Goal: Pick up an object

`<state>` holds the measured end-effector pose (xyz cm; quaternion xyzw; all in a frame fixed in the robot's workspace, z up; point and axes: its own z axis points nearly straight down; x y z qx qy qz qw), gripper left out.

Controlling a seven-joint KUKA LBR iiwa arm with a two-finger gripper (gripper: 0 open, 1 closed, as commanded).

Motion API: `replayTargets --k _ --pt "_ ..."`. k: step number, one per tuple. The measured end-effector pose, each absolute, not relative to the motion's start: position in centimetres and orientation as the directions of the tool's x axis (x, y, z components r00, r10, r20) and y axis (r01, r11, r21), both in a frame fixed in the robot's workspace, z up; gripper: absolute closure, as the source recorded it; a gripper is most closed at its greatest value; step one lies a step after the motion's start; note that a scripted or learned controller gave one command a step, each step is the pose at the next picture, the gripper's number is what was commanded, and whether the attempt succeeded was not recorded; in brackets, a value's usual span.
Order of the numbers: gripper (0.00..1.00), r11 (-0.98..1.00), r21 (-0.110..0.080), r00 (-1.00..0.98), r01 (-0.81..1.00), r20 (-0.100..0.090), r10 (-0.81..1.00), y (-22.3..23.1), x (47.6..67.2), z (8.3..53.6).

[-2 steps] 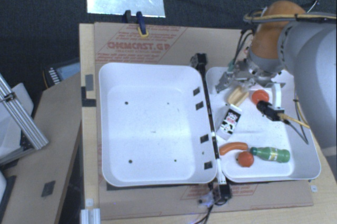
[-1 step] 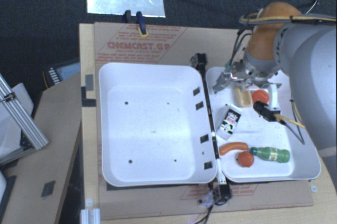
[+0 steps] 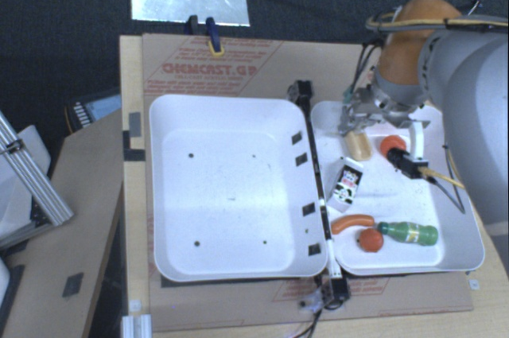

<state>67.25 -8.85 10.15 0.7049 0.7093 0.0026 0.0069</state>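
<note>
At the near end of the right bin, a green bottle is laid on its side, with a red ball and an orange stick just beside it. A small black-and-white box is seen further back, near the middle wall. At the far end, the gripper is held just over a pale lump, with an orange-red thing close by. Whether the gripper is open or closed cannot be told.

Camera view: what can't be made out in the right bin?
All in the camera view:
- Right bin: far right corner hidden behind the arm.
- Box: print too small to read.
- Beige item: far end under the gripper; contact unclear.
</note>
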Motion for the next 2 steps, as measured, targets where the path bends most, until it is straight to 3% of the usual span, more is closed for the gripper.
replayTargets --k 1,2 --pt "1.00 0.002 0.012 -0.002 1.000 -0.001 1.000 -8.6 63.0 26.9" --pt "1.00 0.009 0.009 -0.009 1.000 0.001 1.000 -3.1 59.2 36.8"
